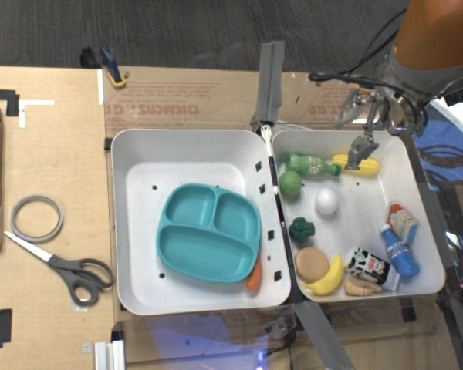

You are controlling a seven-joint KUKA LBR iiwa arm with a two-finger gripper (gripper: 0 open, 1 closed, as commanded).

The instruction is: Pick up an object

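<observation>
Across the desk [54, 129] sit two shallow white plastic bins; the right bin [417, 206] holds the clutter. Over its far corner hangs the claw [360, 154], seemingly touching a small yellow corn-like toy [358, 166], though I cannot tell whether anything is gripped. Judged, this is the grasp step; next comes closing firmly, then lifting straight.

Bright, even overhead light. The white bins [131, 206] look slightly washed out, and a bluish glare sits at the bottom centre of the frame. Shadows are soft. Focus is reasonably sharp, edges mildly grainy.
</observation>
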